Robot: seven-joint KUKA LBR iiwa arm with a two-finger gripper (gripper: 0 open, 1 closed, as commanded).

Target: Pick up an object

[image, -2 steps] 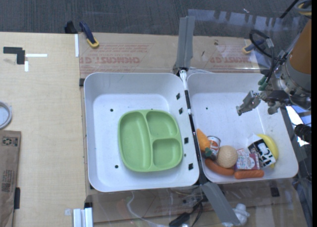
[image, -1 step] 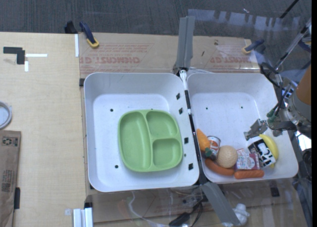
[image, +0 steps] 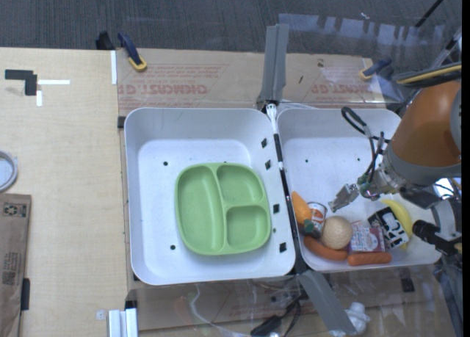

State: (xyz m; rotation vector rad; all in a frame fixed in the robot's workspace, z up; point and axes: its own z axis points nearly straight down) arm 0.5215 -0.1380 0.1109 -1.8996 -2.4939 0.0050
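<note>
Two white bins sit side by side on our bench. The left bin (image: 147, 181) holds a green divided plate (image: 222, 208), and the right bin (image: 316, 145) has a cluster of small items crowded into its near corner. Our gripper (image: 351, 194) hangs low over the right bin, just above and to the right of that cluster, and nothing shows between its fingers. Whether those fingers are apart or together we cannot tell from this angle.

The likeliest thing for us to take is the round tan ball (image: 337, 231), which lies just below and slightly left of the gripper in the picture, toward the near wall. Beside it we see an orange carrot (image: 299, 207) on the left, a small can (image: 316, 213) between them, and a long orange-red piece (image: 327, 250) lying across the front with its long axis running left to right. A yellow banana (image: 399, 213) and a small packet (image: 363, 238) lie to the right, under the wrist.

We judge the coming move to be a short shift toward the near wall, then a descent; the crowding may spoil the grip.
</note>
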